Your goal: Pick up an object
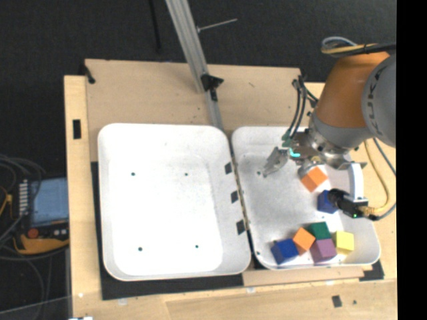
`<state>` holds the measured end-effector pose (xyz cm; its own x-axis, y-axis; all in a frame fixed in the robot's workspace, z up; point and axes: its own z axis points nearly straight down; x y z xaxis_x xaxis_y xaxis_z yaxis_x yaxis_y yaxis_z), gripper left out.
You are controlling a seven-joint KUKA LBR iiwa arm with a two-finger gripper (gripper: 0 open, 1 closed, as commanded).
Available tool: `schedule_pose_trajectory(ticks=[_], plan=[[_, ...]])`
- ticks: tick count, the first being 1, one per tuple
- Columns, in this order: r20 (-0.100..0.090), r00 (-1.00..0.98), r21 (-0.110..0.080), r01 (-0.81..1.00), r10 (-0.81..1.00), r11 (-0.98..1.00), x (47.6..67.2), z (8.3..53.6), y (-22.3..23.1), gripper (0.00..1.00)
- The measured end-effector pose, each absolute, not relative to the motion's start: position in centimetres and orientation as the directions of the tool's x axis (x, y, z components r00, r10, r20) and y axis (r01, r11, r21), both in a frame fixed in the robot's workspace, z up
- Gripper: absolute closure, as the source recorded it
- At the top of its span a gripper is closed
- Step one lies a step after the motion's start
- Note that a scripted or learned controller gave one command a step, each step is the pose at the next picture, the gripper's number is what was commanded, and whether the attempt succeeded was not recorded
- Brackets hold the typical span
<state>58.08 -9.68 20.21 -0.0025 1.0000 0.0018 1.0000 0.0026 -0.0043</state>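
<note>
My gripper (271, 165) hangs over the upper left part of the right bin (267, 212), open, with nothing between its fingers. An orange block (313, 178) lies just to its right, under the wrist. Beside that is a dark blue block (326, 202). Along the bin's front edge sits a cluster: a blue block (285, 251), an orange block (304, 239), a green block (321, 230), a purple block (324, 249) and a yellow block (344, 241). None of the blocks touches the gripper.
The left bin (167, 199) stands beside the right one, with a ridge between them. A slanted metal pole (193, 45) rises from behind the bins. Cables and a black connector (353, 207) hang off the arm at the right bin's right side.
</note>
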Motion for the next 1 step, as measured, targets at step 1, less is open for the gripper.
schedule_pose_trajectory(ticks=[1], plan=[[0.001,0.0,0.001,1.0,1.0,0.0,58.18,20.44,-9.71,0.0]])
